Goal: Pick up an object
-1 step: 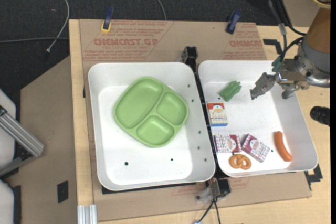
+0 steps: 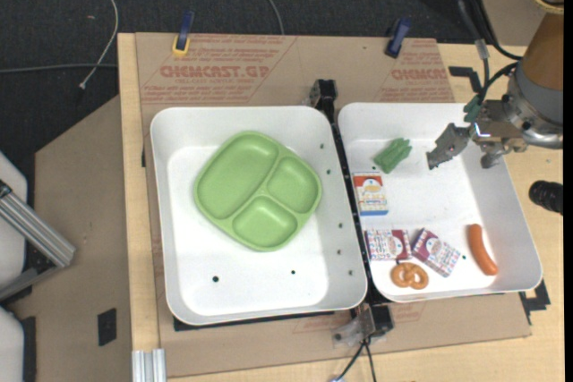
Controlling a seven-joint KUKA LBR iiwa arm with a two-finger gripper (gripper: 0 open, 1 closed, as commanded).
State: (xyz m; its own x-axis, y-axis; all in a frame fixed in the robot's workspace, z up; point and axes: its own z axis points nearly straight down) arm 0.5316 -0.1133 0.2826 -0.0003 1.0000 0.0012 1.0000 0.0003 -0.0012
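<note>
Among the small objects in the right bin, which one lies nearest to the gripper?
The green object, near the bin's far edge, lies closest to the gripper. The red-and-white carton, two packets, pretzel and sausage all sit further toward the near side.

Arm enters from the right, wrist angled down-left; hand [image 2: 466, 148] hangs with fingers spread apart, nothing between them.

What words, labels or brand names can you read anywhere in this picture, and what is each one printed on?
"CHEMCAST GP": red print on the brown board behind the left bin.
"CHEMCAST": red print, partly readable, on the same board behind the right bin.
Small carton: print too small to read.
Two packets: print too blurred to read.
</note>
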